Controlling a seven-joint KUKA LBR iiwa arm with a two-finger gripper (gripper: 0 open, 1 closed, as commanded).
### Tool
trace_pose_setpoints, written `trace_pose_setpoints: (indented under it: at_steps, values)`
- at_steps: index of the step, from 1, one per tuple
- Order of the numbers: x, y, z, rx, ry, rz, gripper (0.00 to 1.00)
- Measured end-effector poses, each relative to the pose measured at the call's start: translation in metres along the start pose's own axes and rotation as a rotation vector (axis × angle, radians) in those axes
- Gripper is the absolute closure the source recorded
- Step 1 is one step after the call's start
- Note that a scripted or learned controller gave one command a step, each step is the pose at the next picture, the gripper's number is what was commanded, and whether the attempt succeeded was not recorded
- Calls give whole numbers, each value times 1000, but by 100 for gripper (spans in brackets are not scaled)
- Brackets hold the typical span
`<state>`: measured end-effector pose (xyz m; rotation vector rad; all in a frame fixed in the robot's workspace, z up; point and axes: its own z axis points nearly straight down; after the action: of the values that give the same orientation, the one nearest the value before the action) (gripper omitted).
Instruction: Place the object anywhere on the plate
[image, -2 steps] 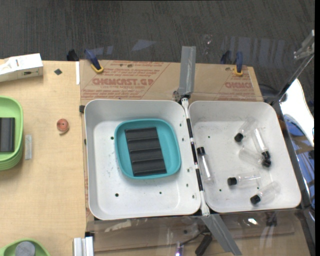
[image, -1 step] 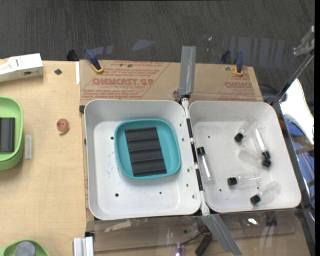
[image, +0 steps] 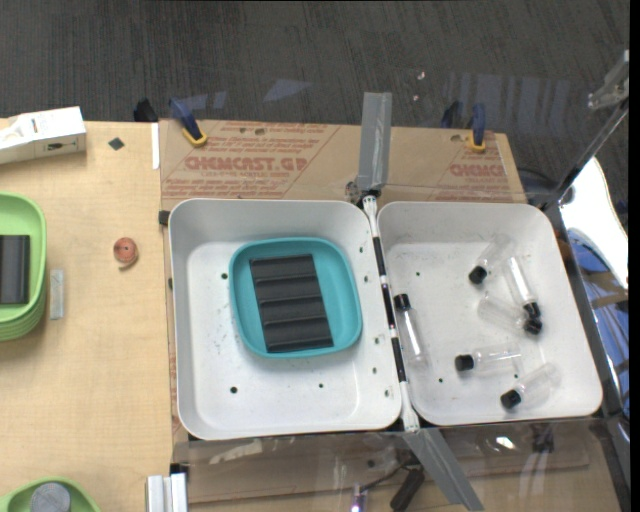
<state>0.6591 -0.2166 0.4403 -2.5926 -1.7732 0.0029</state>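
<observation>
Scattered over the floor of the right bin: several clear tubes with black caps, any of them a candidate for the task. Set in the middle of the left bin: the teal plate, carrying a dark ribbed insert on its floor.

So, from tubes to plate: leftward, across the raised divider where the two bins meet. From the arm's entry side on the right: tubes first, plate beyond them.

Closest to the plate: the divider tube, hugging the left wall of its bin, long axis running near to far, cap at the far end. Awkward for a grasp, probably, with the wall just beside it.

Easier pickings, by the look of it: the near-centre tube, long axis left to right, cap on the left, apart from its neighbours. Farther back: the far tube, slanted, and the right tube, tilted with its cap at the near end, the two close together. At the near right corner: the corner tube.

As for the pincer: cannot tell whether spread or pressed together. Nothing lifted as yet, judging from every tube lying flat in the bin.
</observation>
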Motion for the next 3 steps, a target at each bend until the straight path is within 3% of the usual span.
trace_pose_setpoints:
  at_steps: [1,3]
  values:
    - [0,0,0,0,0,16,0]
    - [0,-4,1,3,0,204,0]
